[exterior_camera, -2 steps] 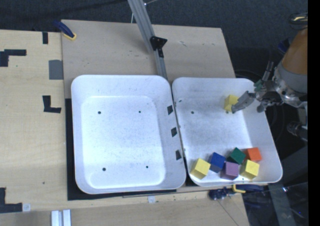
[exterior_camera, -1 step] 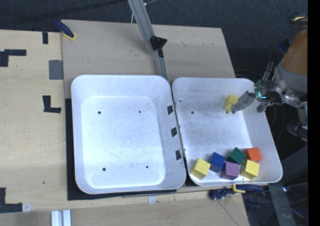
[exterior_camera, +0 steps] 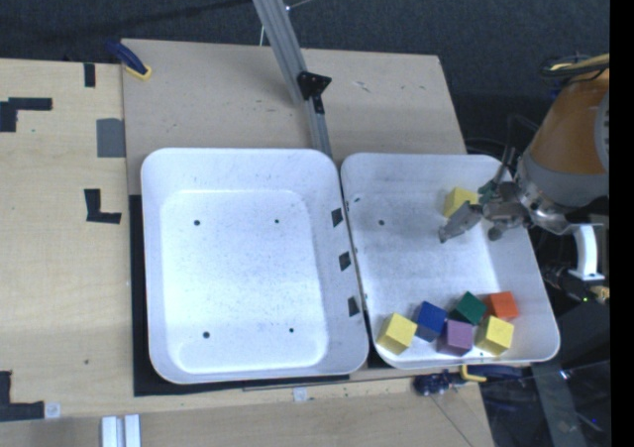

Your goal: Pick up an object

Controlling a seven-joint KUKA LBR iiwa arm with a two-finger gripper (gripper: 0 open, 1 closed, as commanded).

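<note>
Sitting beside jaws: small yellow block, right bin.

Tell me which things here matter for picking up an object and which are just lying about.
Part of the job:
- hand, low in the right bin
- yellow block beside the hand
- yellow cube, blue cube, purple cube, green cube, orange cube and yellow cube at the bin's near edge

Just lying about:
- left bin
- metal pole
- blue and yellow clamp
</note>
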